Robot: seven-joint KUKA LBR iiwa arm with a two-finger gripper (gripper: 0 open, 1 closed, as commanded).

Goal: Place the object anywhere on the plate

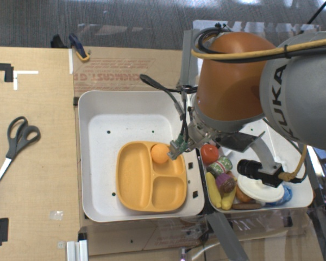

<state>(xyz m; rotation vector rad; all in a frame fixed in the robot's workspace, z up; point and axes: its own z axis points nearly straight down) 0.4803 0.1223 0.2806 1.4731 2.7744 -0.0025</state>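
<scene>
**Orange ball on plate edge of compartment; release and retreat are the risk**

Grey KUKA arm with orange band fills 1 to 3 o'clock, reaching over the wall between the bins. Left shallow white plastic bin holds the yellow three-compartment plastic plate, toward 6 o'clock.

Right white bin at 4 o'clock holds mixed toy food: banana, red tomato, others.

Two-finger gripper sits at the plate's 1 o'clock corner; how far the fingers are parted, cannot tell.

Small round orange ball rests in the plate's upper right compartment, touching or just beside the fingertips.

Judgement: a ball rolls. If the fingers brush it on lifting, it could hop the low rim into the bin.
</scene>
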